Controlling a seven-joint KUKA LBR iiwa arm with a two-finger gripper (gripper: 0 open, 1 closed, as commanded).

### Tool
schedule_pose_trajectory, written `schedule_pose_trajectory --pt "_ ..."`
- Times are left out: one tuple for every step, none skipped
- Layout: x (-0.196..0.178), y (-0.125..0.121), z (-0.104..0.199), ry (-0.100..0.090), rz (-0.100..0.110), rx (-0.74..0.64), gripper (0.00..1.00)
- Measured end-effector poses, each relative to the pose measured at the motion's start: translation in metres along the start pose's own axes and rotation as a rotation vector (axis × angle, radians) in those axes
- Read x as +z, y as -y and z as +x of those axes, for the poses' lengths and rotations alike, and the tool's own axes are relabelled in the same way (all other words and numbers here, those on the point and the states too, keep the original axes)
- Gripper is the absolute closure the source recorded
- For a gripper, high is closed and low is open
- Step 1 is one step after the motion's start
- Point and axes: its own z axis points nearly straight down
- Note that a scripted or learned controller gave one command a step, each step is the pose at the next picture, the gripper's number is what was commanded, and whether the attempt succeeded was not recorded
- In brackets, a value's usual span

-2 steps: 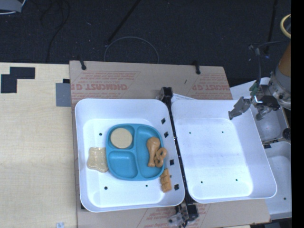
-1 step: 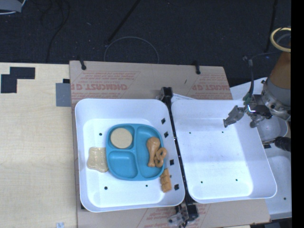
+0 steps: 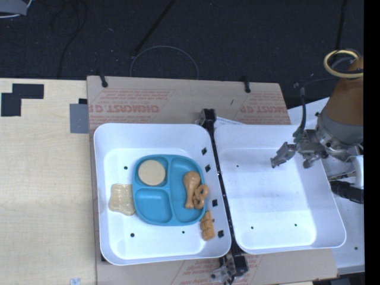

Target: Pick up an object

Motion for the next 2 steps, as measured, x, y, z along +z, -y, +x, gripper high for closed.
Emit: schedule_pose_trajectory --pt "0.063 -0.003 0.004 0.0 0.0 0.001 0.0" --pt "0.05 -0.003 0.002 0.0 -0.002 0.003 1.0"
